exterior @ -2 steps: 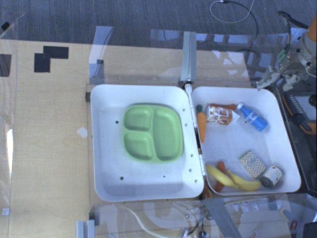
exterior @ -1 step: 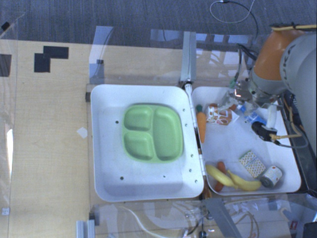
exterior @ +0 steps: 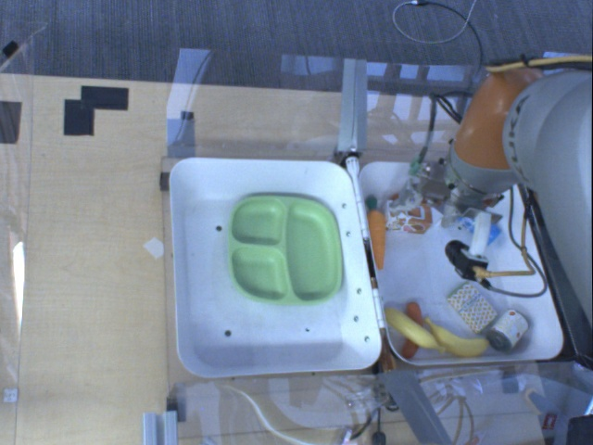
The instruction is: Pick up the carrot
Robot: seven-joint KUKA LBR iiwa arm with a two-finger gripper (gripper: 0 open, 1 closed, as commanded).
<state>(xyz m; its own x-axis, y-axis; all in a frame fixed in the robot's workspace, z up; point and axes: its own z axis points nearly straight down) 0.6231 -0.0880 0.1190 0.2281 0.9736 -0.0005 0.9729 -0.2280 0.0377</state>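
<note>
Clearly the carrot (exterior: 376,235) lies lengthwise against the left wall of the right bin (exterior: 422,272), so the tool (exterior: 437,196) should shift toward that wall, line up across the carrot's width and descend clear of the rim. The arm (exterior: 556,119) reaches in from the right, its wrist tipped down over the bin's back part, near a red-and-white packet (exterior: 408,217). Whether the tool is wide or narrow I cannot tell.

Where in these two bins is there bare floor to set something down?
Left bin: wide bare strips around the green plate, widest at the front wall. Right bin: one small patch between the carrot, the packet and the bananas. Its front is crowded with bananas, patterned box and can; the tool hangs over its back.
</note>
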